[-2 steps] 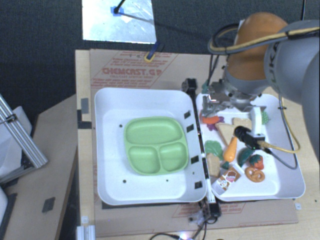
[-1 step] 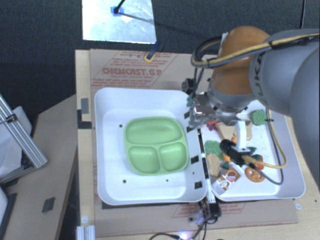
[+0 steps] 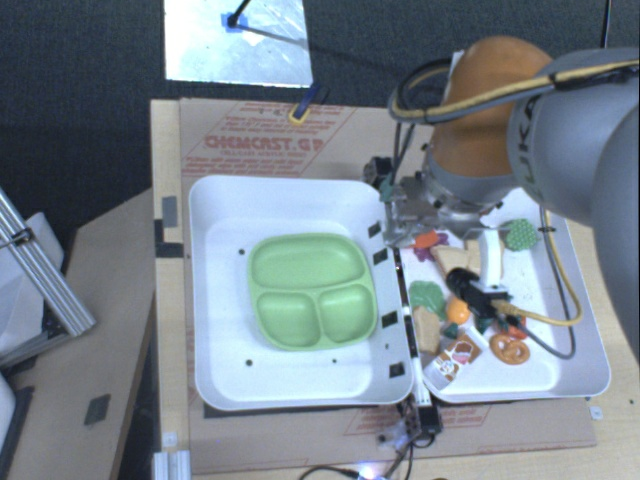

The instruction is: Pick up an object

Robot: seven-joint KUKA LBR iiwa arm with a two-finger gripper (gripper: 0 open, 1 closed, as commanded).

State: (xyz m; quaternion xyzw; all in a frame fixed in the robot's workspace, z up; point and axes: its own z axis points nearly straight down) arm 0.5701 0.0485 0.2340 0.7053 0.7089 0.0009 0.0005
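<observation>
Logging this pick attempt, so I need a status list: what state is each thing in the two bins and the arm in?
Green divided tray: flat, upright in left bin.
Small items: piled loosely in right bin.
Green ball: resting apart near the far side.
Arm: lowered over right bin's far-left corner.

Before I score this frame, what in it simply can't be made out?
- Tool: in the camera view the arm's wrist covers it; grip state unreadable.
- Right bin: its far part is hidden under the arm.
- Small items pile: overlapping and too small to identify each.
- Packet at the bin divider: label too small to read.
- Green tray in the left bin: fully visible.
</observation>
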